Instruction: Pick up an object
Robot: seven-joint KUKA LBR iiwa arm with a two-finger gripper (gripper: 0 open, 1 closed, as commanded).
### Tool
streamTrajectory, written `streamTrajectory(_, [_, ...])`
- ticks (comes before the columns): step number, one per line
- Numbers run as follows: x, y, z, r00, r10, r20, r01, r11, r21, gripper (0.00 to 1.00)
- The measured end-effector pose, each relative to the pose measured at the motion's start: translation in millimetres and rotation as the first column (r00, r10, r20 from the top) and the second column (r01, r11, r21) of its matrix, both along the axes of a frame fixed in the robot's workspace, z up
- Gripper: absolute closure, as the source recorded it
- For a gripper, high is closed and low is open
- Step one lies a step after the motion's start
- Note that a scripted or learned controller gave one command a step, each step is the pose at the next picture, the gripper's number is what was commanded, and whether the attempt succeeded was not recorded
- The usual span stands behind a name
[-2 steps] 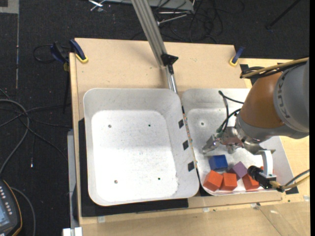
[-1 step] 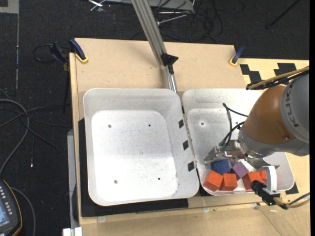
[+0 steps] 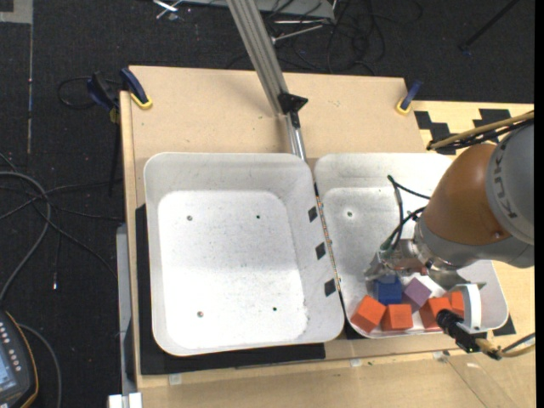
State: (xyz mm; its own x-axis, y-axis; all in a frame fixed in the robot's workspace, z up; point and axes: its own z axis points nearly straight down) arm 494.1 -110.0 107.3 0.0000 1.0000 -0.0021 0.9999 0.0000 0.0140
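Risk, crowding: the blocks lie packed at the near edge of the right bin [image 3: 357, 185]; the blue block [image 3: 389, 291] touches the orange block [image 3: 367, 313] and a second orange block [image 3: 398, 317], with the purple block [image 3: 417, 291] just beside. I judge that closing here could catch two at once or pinch a corner and squeeze the piece out.

Risk, bin wall: the cluster sits against the near rim, so a block nudged sideways could wedge there instead of lifting.

Gripper [image 3: 387, 270]: low in the right bin, just above the blue block.

Finger state: I cannot tell whether my fingers are apart or together; my wrist hides them.

Hold: no block shows between my fingers.

Arm pose: I reach in from the right, orange band over the bin, wrist bent steeply down.

Left bin [image 3: 170, 177]: well apart from my work.
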Motion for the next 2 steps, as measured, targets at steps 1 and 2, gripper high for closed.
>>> streamTrajectory(1, [-0.6, 0.3, -0.6, 1.0, 0.0, -0.003, 0.0, 1.0, 0.002, 0.0])
streamTrajectory(2, [-2.3, -0.5, -10.0, 1.0, 0.0, -0.005, 0.0, 1.0, -0.002, 0.0])
